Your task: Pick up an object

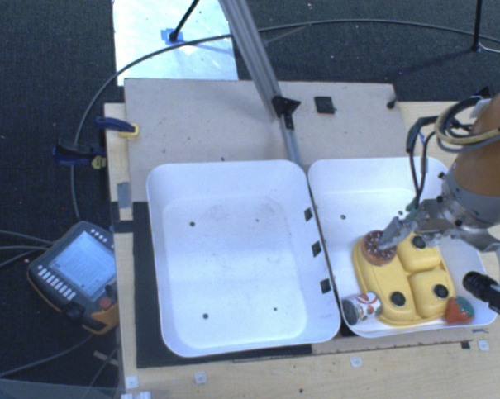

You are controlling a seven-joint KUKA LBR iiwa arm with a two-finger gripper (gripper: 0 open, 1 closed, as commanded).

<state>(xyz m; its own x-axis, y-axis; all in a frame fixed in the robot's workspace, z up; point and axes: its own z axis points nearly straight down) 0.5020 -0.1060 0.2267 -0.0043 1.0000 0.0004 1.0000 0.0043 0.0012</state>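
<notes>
The right bin (349, 190) holds a yellow moulded toy (407, 283) with black dots in its front half. A brown round piece with pale specks (373, 247) sits on the toy's far left corner. In front of the toy's left end a small white and red can (360, 307) lies on its side. A red strawberry-like piece (459, 310) rests at the toy's front right corner. My gripper (394, 234) reaches in from the right and hangs low, its tip right beside the brown round piece, over the toy's far edge.
The left bin (232, 253) stands beside the right one, with black clips (317, 249) on the shared wall. A slanted metal pole (260, 62) rises behind the bins. A teach pendant (75, 272) lies off the bench at the left.
</notes>
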